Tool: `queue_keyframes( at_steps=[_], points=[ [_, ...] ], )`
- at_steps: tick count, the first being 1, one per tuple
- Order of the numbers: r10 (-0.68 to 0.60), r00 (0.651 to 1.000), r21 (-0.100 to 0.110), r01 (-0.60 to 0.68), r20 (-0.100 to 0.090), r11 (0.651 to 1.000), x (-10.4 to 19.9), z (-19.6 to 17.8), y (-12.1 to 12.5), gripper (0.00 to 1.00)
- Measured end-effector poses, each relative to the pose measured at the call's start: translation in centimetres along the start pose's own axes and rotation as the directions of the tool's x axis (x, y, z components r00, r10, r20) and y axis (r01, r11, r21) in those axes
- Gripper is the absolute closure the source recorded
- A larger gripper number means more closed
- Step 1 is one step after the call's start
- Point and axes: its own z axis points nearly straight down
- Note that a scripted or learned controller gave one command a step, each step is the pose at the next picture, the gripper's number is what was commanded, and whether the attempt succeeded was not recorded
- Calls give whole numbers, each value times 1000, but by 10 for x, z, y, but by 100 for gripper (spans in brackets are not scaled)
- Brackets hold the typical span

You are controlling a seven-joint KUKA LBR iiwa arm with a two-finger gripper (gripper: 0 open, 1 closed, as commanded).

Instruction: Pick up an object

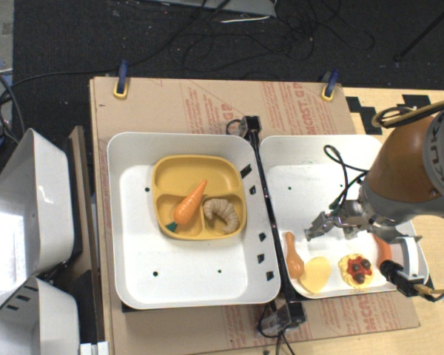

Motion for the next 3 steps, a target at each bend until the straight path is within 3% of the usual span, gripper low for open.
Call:
queue_keyframes(
  at_steps=[1,2,3],
  points=[
    [0,1000,-1,0,0,1000,1,26,-1,0],
    [1,1000,-4,-1,0,1000,1,15,0,100],
    [-5,1000,-10,5,3,1000,-3,-41,10,100]
  ],
)
